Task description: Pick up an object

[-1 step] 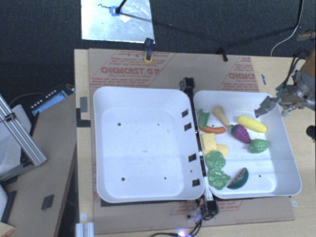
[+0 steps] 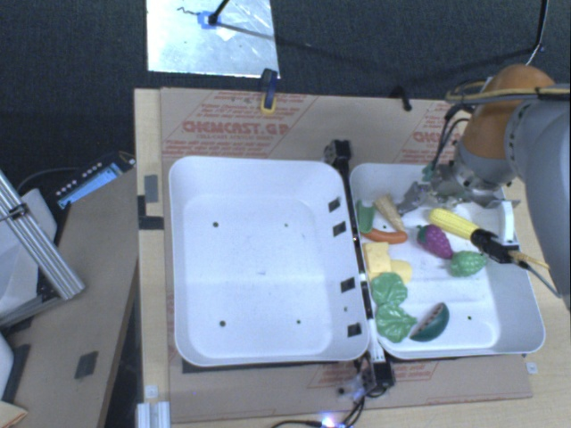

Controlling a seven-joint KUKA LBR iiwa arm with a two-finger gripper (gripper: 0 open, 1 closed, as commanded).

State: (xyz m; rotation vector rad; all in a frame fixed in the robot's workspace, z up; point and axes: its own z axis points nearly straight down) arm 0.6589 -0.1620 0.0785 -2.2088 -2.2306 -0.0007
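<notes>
Camera view shows my gripper low over the right bin, beside the corn cob and grapes; my jaws' opening I cannot tell.

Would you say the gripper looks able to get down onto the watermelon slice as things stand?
Probably yes. The watermelon slice lies near the right bin's front edge with nothing on top, though lettuce crowds its left side.

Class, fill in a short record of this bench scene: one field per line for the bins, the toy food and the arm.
left bin: shallow white bin
right bin: shallow white bin holding toy food
items: yellow corn cob, purple grape bunch, watermelon slice, green leafy lettuce, orange carrot
arm: grey arm with orange band, over right bin
gripper: near bin's far edge; nothing seen held
</notes>
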